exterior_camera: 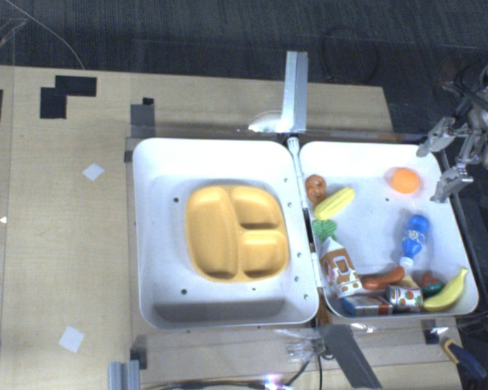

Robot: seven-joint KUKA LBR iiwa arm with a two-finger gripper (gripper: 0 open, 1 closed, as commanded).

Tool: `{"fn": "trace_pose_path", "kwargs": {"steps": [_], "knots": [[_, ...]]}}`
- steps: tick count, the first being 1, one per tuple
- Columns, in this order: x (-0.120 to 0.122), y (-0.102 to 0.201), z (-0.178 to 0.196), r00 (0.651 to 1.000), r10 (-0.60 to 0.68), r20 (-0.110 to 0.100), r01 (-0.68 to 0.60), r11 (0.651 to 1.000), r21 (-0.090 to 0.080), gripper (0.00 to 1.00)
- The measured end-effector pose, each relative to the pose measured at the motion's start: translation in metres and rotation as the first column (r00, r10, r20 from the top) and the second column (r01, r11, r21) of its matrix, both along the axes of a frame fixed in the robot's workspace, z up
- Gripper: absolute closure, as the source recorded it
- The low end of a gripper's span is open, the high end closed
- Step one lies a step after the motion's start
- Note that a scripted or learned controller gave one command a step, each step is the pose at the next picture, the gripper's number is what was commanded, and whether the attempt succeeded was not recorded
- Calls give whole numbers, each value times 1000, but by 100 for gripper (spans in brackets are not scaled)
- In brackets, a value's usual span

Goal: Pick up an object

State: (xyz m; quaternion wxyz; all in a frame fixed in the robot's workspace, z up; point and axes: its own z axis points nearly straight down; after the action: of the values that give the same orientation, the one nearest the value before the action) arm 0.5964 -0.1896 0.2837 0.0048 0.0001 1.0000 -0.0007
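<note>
My gripper hangs at the right bin's far right corner, open, with nothing between its fingers. An orange ball lies just left of it. Further down the bin lie a blue bottle, a banana, a red sausage, a small can and a brown-and-white carton. Along the bin's left wall are a corn cob, a brown doughnut-like piece and a green leafy piece.
The left bin holds a yellow divided tray. A metal post stands behind the seam between the bins. Cables and arm parts crowd the right edge beside the gripper.
</note>
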Motion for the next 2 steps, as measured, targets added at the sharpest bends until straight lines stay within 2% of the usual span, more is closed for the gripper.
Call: {"fn": "trace_pose_path", "kwargs": {"steps": [1, 2], "knots": [[5, 19, -190, 1000, 25, 1, -25, 1000, 0, 0], [70, 76, -195, 980, -196, -18, 196, 981, 2, 0]]}}
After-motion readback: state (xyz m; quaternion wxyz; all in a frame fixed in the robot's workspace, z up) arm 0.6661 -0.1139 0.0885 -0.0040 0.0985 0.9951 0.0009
